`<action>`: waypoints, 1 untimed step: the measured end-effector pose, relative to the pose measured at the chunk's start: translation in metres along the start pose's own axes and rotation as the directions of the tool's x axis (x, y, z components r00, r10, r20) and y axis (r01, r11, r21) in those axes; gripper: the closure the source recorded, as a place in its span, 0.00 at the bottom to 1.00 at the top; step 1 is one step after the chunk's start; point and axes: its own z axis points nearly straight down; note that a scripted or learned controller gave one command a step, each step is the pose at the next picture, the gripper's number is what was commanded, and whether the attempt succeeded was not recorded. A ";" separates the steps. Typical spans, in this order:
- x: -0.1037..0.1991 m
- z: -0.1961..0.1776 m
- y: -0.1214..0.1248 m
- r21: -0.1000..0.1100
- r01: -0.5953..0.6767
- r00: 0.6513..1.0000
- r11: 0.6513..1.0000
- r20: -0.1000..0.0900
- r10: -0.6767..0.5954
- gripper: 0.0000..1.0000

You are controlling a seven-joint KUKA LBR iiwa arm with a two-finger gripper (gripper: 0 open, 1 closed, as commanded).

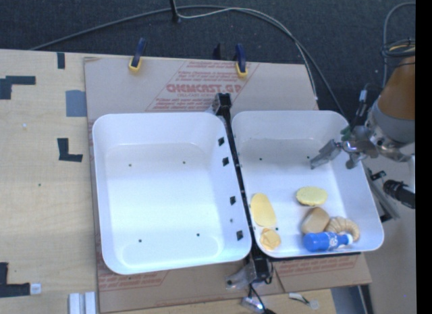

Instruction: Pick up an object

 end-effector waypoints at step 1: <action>0.030 0.097 -0.039 0.007 0.001 1.000 1.000 -0.002 -0.001 0.00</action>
